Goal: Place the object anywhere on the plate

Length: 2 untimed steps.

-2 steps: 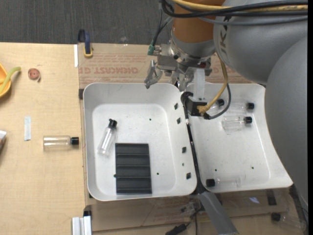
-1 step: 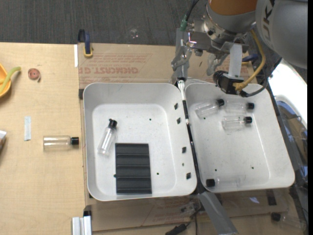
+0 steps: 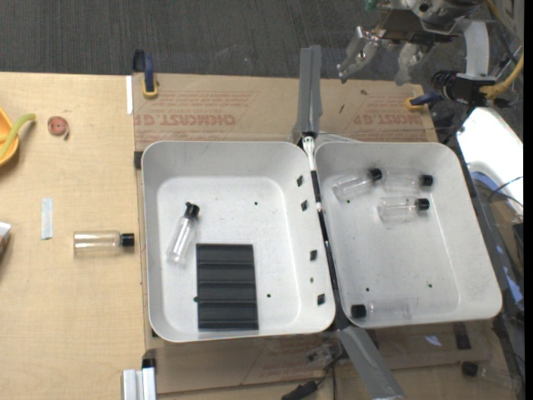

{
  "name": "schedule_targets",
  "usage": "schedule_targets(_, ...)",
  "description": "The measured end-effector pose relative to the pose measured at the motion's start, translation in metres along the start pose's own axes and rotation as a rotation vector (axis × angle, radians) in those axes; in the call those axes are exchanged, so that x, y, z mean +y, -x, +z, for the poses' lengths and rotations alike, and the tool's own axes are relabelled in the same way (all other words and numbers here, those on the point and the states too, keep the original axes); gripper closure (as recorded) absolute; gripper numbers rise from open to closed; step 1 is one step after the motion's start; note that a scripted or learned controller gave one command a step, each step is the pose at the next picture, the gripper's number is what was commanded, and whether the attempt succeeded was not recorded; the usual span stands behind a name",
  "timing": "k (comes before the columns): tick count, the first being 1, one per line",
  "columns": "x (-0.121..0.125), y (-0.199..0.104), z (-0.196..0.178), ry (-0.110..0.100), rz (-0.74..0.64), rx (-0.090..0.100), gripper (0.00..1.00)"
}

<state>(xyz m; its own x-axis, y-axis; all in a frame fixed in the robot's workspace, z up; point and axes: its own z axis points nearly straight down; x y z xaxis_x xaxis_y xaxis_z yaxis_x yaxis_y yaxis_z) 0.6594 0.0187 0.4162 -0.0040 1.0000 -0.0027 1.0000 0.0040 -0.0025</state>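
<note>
Vial [image 3: 182, 232] + ribbed plate [image 3: 226, 287] in L bin [image 3: 158, 223]; vials [image 3: 391, 194] in R bin [image 3: 466, 223].

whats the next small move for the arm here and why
Probably bring the gripper down toward the right bin, over the clear bottle with a black cap. The gripper hangs above the bench beyond the bins, with nothing between its fingers, and the ridged black plate in the left bin bears nothing.
</note>
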Motion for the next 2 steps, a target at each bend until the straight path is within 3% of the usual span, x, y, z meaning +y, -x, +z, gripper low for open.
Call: schedule_targets(2, 0.0, -0.151, 0.017, -0.001, 0.689, -0.001, 0.0)
